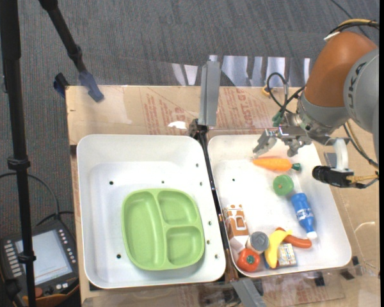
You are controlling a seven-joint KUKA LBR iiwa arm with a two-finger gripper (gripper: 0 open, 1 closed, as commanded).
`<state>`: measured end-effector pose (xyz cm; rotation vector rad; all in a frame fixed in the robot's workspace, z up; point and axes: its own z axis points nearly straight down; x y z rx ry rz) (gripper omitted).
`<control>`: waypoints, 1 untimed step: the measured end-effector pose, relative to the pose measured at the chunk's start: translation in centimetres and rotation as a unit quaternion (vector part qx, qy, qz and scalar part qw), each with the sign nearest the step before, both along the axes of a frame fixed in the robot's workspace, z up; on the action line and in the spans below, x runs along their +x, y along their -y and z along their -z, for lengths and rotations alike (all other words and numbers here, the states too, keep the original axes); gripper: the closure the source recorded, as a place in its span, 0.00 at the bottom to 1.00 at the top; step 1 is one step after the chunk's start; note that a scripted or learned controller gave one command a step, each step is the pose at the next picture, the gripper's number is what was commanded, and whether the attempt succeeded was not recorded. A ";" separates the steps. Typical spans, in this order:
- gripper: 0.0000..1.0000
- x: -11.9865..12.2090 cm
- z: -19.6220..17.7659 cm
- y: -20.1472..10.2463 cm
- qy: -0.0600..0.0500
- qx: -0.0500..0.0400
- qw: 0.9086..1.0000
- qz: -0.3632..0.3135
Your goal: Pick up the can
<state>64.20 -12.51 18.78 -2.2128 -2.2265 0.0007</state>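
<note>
The can (pixel 259 242), small with a grey lid, stands near the front of the right bin (pixel 329 219). It sits between a brown-and-white box (pixel 235 220) and a banana (pixel 274 249). My gripper (pixel 278 147) hovers over the bin's far edge, well behind the can and just above an orange carrot (pixel 272 164). Its fingers (pixel 263 145) are spread open with nothing between them.
Also in the right bin are a green ball (pixel 283 184), a blue bottle (pixel 302 213), a tomato (pixel 248 259), a red pepper (pixel 299 240) and a small yellow packet (pixel 286 255). A green divided plate (pixel 161 228) lies in the left bin (pixel 96 165).
</note>
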 end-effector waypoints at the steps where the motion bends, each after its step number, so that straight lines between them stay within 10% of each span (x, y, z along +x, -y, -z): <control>1: 0.00 0.4 -24.9 4.3 0.000 -0.001 0.993 0.118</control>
